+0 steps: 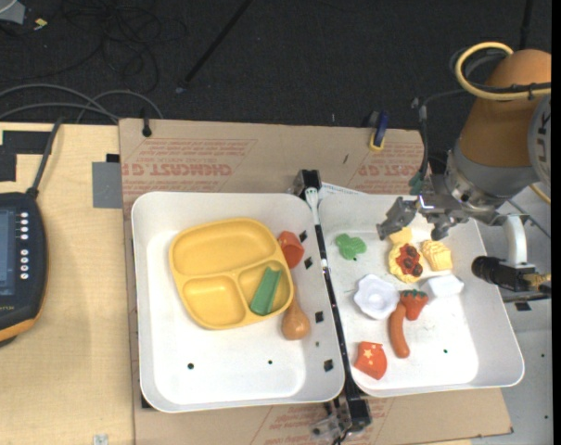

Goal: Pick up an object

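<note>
My gripper [419, 221] hangs over the far part of the right bin [489, 364], open, with its two dark fingers spread and nothing between them. Just below it lie a yellow pastry with red bits [408, 261] and a yellow corn piece [437, 253]. Further forward in the same bin are a green toy [351, 246], a white cup [376, 297], a white block [444, 286], a small red strawberry [415, 302], a red sausage [398, 330] and a red wedge [371, 360].
The left bin [159, 341] holds a yellow divided plate [215, 258] with a green piece [266, 290] in one compartment. A red tomato [290, 248] and a brown pear [295, 323] lie beside the plate. A black tablet [6, 258] rests at far left.
</note>
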Robot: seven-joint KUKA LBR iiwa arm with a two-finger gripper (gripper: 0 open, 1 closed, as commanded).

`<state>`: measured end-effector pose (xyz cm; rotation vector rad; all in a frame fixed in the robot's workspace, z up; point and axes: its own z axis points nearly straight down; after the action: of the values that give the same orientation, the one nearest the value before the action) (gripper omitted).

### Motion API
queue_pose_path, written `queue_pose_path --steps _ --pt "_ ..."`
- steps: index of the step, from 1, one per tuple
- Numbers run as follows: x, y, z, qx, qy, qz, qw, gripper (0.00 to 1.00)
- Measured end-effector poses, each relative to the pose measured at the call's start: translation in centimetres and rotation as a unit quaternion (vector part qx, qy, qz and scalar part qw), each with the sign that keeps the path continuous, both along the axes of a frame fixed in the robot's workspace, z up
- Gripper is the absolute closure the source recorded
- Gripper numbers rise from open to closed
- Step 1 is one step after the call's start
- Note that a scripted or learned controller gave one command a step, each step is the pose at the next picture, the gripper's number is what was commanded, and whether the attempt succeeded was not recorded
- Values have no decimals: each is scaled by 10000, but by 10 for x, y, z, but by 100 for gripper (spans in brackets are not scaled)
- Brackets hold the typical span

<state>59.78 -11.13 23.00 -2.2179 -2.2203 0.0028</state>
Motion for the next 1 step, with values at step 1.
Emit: queue_pose_path --steps 1 --pt "0 -1 10 3 7 0 10000 100"
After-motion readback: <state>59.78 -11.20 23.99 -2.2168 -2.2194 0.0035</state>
